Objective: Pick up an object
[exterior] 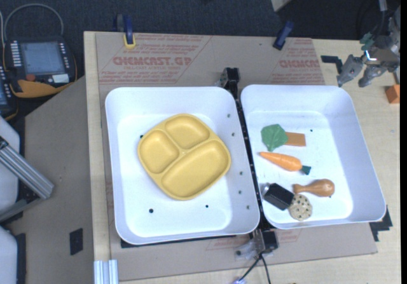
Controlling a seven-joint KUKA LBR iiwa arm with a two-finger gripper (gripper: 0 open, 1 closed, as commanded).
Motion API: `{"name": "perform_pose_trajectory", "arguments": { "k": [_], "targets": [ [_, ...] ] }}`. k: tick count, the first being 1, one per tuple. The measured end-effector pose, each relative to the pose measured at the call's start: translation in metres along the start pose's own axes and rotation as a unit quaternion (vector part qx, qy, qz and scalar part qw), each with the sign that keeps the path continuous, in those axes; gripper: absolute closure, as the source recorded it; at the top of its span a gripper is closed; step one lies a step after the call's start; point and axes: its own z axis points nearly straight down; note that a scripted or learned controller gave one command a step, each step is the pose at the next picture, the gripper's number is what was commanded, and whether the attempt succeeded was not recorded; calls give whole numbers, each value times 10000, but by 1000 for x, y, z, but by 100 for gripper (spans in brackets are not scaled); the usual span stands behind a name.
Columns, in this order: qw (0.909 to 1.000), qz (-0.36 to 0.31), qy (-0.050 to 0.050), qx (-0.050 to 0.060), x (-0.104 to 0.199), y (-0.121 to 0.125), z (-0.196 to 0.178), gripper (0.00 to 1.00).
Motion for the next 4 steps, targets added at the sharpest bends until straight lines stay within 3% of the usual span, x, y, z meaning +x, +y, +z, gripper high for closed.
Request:
{"name": "perform_pose_trajectory", "arguments": {
  "k": [1,3,4],
  "targets": [
    [10000,-7,24,56,40,-12,5,100],
    [10000,-10,26,56,141,-52,-2,100],
    [10000,-15,28,62,189,-66,17,100]
  ]
}}
